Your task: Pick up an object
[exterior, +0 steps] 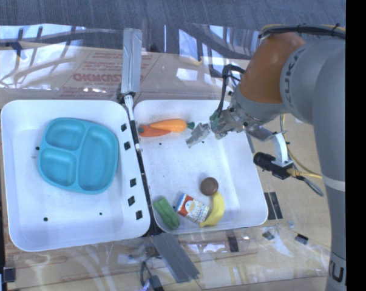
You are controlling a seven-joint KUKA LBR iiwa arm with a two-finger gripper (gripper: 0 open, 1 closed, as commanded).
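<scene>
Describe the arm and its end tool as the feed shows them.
The arm is thick, rounded and grey, with a broad orange band above the wrist. Black cables loop over it. The gripper is small, grey metal with a greenish part.

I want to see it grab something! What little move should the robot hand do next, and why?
Probably slide a little toward the carrot and come down over it. The gripper hangs just beside the carrot's green end in the right bin with nothing between its fingers, and the carrot lies alone, while the banana is crowded by other things.
</scene>
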